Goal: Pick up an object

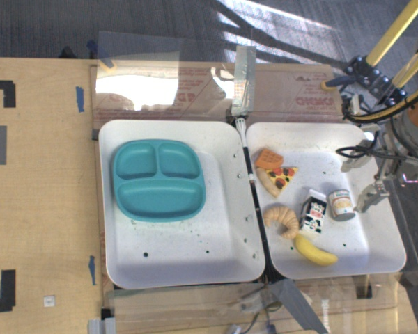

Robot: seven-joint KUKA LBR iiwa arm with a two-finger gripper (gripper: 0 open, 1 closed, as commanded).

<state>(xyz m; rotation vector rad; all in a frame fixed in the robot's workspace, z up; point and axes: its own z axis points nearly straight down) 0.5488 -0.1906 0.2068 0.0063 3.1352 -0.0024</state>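
Observation:
The right bin (348, 252) holds several toy foods. A pizza slice (279, 178) lies by an orange wedge (269, 159) at its left. A croissant (283, 219), a small milk carton (313, 214), a tin can (341, 204) and a banana (314, 250) sit nearer the front. My gripper (362, 176) hangs over the bin's right side, just right of the can. It is open, with one finger (352, 150) at the back and the other finger (369, 199) beside the can. Nothing sits between them.
The left bin (125, 256) holds a teal divided plate (159, 179). A raised divider (254, 200) runs between the two bins. Cables and yellow struts (397, 26) crowd the upper right above the arm.

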